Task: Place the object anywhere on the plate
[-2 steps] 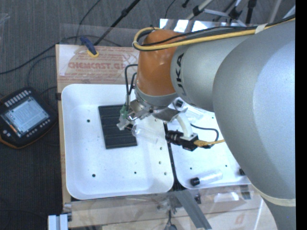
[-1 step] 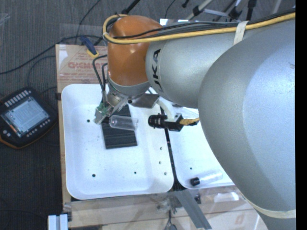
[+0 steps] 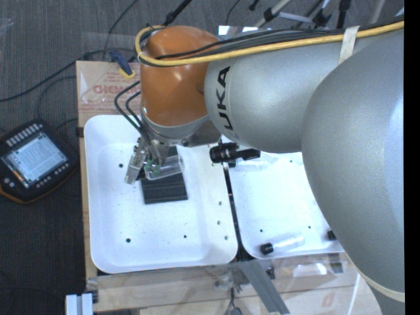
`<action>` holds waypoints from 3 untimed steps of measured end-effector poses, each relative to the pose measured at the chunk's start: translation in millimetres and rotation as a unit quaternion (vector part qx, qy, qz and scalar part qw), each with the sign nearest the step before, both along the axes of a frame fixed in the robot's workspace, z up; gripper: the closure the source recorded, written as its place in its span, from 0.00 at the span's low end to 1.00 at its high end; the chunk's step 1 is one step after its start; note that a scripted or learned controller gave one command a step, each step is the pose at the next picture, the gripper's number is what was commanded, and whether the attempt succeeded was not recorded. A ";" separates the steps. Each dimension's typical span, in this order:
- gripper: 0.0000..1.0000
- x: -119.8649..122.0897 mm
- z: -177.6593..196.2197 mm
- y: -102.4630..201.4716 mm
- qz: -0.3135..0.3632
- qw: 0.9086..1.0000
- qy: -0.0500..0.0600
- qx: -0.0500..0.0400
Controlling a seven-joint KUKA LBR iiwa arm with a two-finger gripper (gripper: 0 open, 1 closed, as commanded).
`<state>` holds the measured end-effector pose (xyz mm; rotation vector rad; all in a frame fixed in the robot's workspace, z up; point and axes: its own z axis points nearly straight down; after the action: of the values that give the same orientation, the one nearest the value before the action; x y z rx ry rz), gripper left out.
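My gripper hangs low over the back middle of the left bin, under the orange wrist band. I see nothing between its tips. A pale tube with a black cap lies near the front edge of the right bin, far from the gripper. A small dark piece sits just right of the tube, partly hidden by the arm. The arm's grey body covers the back and right of the right bin.
A cardboard box stands behind the left bin. A control pendant with a screen lies on the floor to the left. The left bin's floor shows a few small dark specks.
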<state>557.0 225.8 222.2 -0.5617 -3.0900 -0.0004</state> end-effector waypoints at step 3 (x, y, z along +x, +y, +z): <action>1.00 42.8 106.1 7.9 0.249 0.969 -0.003 0.001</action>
<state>599.8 233.7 328.3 0.2252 -3.1374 -0.0041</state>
